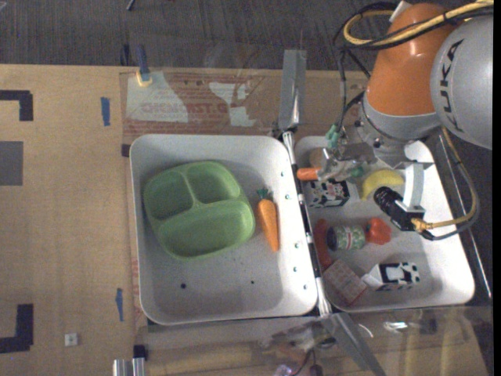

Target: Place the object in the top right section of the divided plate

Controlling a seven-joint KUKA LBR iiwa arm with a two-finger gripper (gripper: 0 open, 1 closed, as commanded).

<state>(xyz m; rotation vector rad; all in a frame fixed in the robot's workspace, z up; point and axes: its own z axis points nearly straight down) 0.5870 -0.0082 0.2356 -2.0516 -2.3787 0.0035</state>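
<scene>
So the gripper hangs over the upper left of the right bin with its grip impossible to make out, while the toy carrot lies in the left bin just right of the green divided plate.

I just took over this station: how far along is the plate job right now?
Nothing looks placed yet: the green divided plate in the left bin holds nothing in its sections, and a toy carrot lies beside it, off the plate. The pincer is over the right bin, above the items near a small milk carton; a grasp cannot be confirmed. Left: pick, carry across, release in the plate's top right section.
</scene>
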